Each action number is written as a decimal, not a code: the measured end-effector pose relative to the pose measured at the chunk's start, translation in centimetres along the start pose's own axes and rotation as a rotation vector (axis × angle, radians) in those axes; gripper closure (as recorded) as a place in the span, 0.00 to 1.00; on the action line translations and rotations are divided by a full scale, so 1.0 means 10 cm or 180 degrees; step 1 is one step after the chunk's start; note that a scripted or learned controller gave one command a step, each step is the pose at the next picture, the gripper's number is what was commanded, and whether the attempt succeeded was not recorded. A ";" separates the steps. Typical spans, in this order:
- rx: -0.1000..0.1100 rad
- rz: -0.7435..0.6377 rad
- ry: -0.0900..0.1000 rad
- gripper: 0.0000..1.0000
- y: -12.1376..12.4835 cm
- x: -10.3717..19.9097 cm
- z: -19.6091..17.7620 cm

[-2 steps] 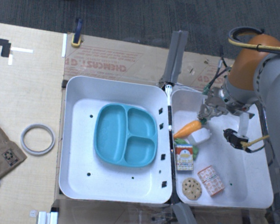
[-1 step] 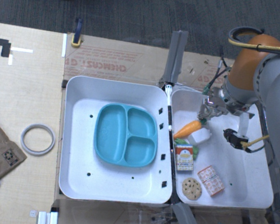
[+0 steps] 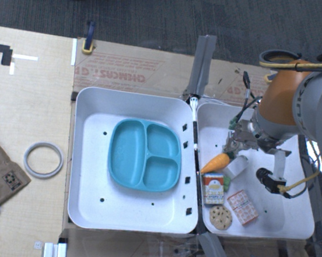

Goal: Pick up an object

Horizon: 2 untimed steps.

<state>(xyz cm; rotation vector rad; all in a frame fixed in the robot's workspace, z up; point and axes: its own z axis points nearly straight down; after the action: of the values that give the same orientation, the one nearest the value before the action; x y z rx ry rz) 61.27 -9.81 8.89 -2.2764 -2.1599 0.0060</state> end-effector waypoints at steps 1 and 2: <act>0.0002 -0.0222 0.0002 0.00 -0.88 -0.16 0.01; -0.0005 -0.0144 -0.0002 0.00 -0.11 0.02 0.00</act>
<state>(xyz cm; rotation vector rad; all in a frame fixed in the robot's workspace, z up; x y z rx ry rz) 60.19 -9.60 8.94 -2.2280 -2.2120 0.0048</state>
